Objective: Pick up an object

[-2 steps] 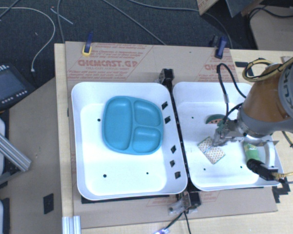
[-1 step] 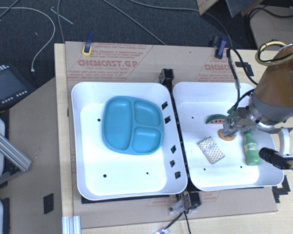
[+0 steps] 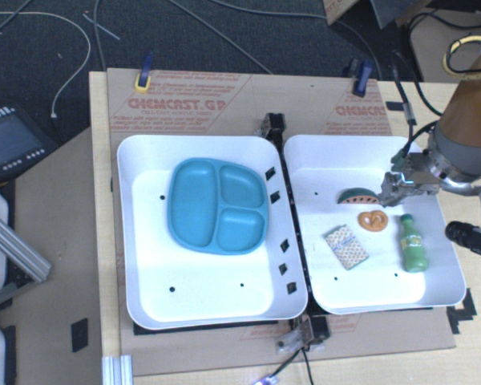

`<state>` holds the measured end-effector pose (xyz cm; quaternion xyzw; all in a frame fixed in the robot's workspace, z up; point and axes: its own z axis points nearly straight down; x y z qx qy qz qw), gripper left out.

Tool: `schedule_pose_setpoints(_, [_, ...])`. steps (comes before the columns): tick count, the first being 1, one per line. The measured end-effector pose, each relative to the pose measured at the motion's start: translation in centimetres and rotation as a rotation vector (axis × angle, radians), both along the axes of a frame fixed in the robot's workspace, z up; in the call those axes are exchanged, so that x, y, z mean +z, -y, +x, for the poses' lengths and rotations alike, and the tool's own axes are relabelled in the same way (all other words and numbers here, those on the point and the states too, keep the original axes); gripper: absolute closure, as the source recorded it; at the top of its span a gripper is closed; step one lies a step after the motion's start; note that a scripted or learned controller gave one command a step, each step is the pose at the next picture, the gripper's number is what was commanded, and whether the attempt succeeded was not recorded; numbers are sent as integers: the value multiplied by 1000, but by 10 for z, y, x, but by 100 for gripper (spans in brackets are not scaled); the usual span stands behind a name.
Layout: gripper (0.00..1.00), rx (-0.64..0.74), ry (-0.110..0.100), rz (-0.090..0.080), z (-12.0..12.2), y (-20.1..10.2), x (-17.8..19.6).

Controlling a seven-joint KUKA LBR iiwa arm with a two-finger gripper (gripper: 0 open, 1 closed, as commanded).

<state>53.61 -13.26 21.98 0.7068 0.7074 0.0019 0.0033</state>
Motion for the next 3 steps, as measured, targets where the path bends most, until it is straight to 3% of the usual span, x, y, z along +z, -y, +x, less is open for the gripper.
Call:
schedule_pose_setpoints(1, [100, 0, 0, 0, 1, 0, 54])
schedule_pose_setpoints(3, [100, 5, -12, 5, 22, -104, 29])
